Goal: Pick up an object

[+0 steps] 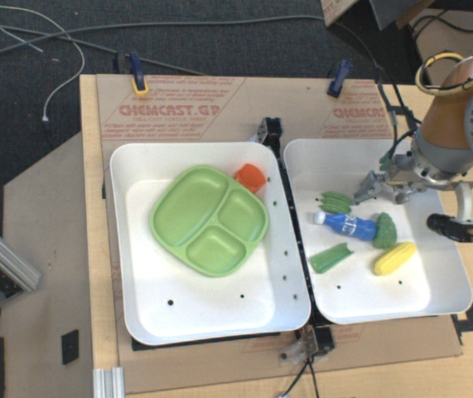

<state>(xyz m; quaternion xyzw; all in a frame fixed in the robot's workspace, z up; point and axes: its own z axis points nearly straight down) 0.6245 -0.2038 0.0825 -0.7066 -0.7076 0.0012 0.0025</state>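
Two-finger gripper hangs over right white bin, grip state unreadable, nothing visibly held; drop squarely over blue tube-shaped bottle lying just below-left, avoiding neighbouring green toy pieces.

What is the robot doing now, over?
Gripper low in right bin, near the green toy. Nothing seen held. Blue tube, corn close by. Green plate in left bin.

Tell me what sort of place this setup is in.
Most likely a robotics lab or test bench, not a kitchen. A robot arm reaches over two white bins clamped on a cardboard sheet; loose cables trail over dark carpet, and the food, like the corn, looks like toys.
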